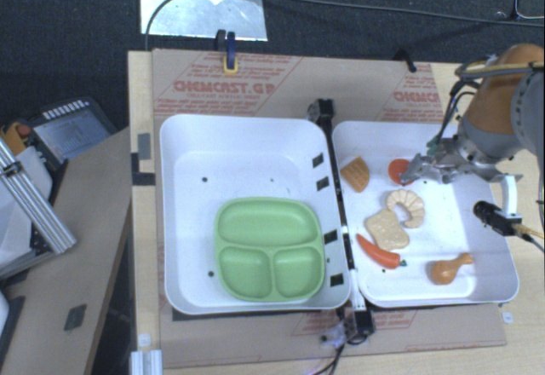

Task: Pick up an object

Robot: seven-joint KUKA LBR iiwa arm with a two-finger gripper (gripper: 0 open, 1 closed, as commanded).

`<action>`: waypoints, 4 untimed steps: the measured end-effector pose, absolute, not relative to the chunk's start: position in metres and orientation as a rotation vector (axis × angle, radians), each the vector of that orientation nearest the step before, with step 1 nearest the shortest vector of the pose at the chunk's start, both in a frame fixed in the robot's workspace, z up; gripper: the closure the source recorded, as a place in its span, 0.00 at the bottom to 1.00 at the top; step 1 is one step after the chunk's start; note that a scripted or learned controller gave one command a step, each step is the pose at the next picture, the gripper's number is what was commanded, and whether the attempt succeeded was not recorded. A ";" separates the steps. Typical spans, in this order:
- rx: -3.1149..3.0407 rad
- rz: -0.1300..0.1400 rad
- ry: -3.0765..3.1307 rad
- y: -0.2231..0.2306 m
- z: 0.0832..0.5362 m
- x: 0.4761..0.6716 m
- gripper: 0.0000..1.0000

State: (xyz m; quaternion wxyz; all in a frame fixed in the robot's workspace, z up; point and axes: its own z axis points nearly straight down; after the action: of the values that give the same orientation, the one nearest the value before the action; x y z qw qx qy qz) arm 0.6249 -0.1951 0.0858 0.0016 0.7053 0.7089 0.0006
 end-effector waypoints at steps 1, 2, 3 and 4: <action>2.207 0.009 2.224 -0.195 0.099 0.627 1.00; 2.211 0.005 2.223 -0.203 0.148 0.632 1.00; 2.210 0.006 2.223 -0.195 0.207 0.628 1.00; 2.212 0.004 2.225 -0.196 0.226 0.630 1.00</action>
State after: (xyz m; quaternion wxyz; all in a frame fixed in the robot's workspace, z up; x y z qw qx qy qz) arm 0.6297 -0.1956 0.2263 0.0023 0.7051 0.7091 0.0013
